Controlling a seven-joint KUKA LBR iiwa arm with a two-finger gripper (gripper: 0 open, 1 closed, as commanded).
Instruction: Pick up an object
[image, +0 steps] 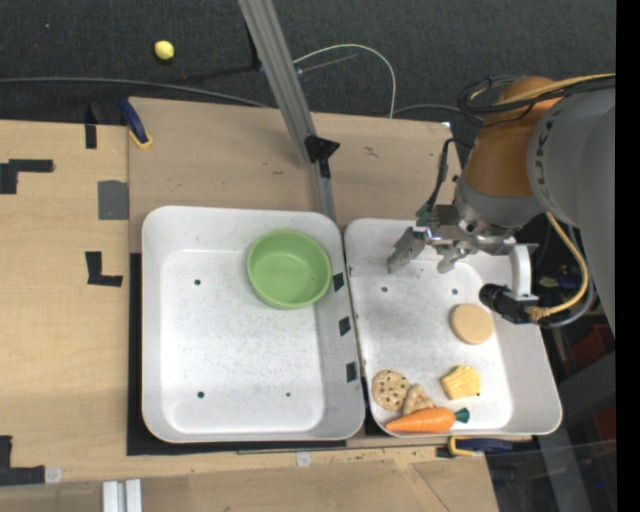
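My gripper (428, 256) hangs over the far part of the right bin (400, 310), its two grey fingers spread open with nothing between them. Below it to the right lies a round tan disc (472, 324). Near the bin's front edge sit a speckled cookie (389, 388), a yellow cheese-like wedge (460, 381) and an orange carrot (425, 421) with a green tip. A green bowl (289, 268) stands in the far right part of the left bin (200, 330).
A grey pole (290, 95) slants down to the divide between the bins. A small yellow ball (164, 49) lies on the dark floor at the back. Cables hang beside the arm's wrist (500, 170).
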